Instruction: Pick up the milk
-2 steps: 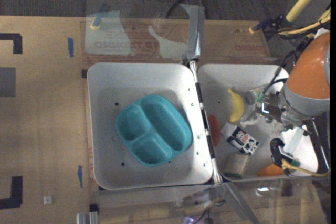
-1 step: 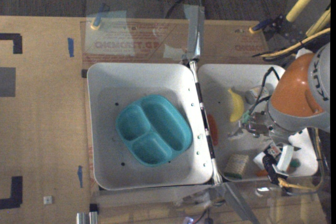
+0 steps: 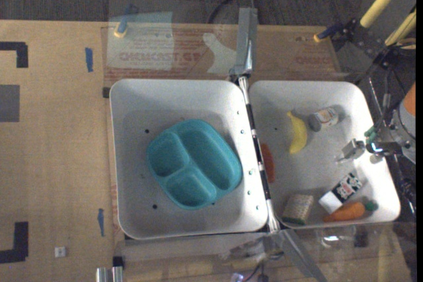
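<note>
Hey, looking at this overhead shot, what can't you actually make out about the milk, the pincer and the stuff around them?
- Pincer: small and blurred in the camera view, so open or shut is unclear.
- Milk: print too small to read; whether it touches the carrot is unclear.
- Small jar: contents unreadable, blurred.
- Arm: cut off by the right edge.

The milk (image 3: 342,191) lies in the right bin (image 3: 310,92): carrot (image 3: 348,211) just in front, banana (image 3: 298,132) behind-left, claw (image 3: 352,150) behind.
</note>
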